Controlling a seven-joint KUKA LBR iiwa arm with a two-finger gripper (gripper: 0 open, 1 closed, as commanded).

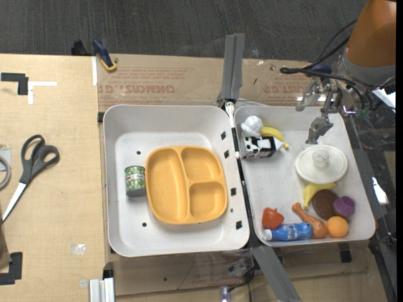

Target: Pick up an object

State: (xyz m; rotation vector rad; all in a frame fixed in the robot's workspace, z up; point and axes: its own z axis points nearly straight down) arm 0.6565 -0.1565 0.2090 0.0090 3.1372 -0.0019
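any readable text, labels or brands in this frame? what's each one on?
Cardboard sheet behind the bins: red printed lettering, mirrored or upside down and too blurred to quote.
Small green can in the left bin: patterned label, too small to read.
Blue bottle in the right bin: label too small to read.
Nothing else carries legible text.

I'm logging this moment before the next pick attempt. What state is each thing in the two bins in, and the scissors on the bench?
Yellow tray: flat in the left bin, compartments bare.
Green can: on its side, beside the tray.
White lid: flat, knob up.
Cow toy: lying down, banana behind it.
Blue bottle: on its side.
Scissors: blades shut.
Gripper: above the right bin, nothing between its fingers.
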